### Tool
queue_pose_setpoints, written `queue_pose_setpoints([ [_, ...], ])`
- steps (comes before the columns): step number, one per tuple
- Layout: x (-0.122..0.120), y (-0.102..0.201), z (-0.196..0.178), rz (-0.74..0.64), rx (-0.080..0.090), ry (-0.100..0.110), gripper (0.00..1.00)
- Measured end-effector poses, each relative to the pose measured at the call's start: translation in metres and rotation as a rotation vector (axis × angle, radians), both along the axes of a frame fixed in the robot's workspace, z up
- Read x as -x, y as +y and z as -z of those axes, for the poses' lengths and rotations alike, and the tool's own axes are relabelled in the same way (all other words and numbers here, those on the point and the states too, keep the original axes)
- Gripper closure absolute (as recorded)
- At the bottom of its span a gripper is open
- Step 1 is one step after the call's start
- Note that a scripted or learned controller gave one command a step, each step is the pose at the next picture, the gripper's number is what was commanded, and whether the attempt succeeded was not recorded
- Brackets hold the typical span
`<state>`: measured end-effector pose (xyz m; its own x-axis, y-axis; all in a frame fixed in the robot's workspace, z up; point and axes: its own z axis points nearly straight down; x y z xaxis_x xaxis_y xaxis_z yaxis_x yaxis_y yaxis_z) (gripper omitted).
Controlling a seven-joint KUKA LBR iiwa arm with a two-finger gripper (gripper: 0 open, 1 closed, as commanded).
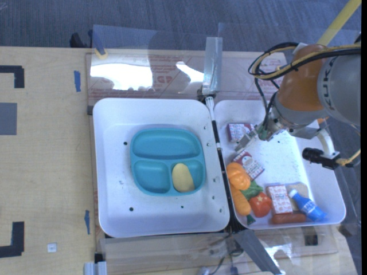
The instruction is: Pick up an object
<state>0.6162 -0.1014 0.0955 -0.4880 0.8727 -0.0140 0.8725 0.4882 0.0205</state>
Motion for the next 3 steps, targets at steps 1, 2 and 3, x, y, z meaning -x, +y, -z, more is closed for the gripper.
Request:
queue_pose_setpoints([
  [1,0.061,-0.015,0.008,-0.039,0.0,0.019,0.0],
  [2,0.058,-0.015,-0.004,-0.037,0.0,0.01,1.0],
  [3,-0.032,0.067,-0.094,0.152,-0.008,0.012,1.0],
])
